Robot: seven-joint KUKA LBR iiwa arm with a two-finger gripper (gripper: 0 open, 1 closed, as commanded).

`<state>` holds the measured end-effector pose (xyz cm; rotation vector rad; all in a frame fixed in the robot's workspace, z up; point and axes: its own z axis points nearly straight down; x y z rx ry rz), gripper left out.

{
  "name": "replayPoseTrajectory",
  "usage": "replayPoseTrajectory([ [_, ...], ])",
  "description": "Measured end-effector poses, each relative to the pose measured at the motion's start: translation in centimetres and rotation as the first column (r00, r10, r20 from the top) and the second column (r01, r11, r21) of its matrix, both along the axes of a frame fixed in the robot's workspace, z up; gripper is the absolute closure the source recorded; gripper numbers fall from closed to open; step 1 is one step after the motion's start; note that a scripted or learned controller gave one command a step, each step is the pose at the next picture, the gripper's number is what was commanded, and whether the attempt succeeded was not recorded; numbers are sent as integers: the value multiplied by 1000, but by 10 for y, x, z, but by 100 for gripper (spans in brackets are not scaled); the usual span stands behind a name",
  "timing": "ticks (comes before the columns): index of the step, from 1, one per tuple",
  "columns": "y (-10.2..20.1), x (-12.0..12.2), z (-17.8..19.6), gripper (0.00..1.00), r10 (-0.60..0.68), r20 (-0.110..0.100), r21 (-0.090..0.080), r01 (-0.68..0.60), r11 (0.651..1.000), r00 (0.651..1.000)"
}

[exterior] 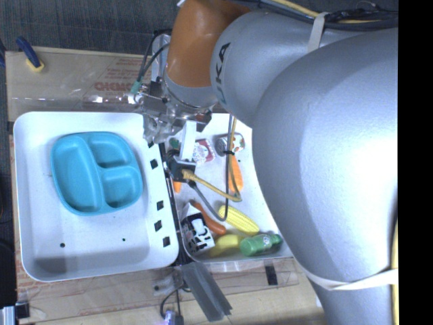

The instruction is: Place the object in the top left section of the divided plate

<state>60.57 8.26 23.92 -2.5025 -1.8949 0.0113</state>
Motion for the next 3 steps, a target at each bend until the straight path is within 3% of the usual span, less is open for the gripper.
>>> replayPoseTrajectory([
  [1,64,21,-7,100,-9,0,0,9,1000,1000],
  [2,108,-12,3,100,78,-3,0,-78,997,997],
  [3,129,-3,-5,100,212,2,1,-212,977,977],
])
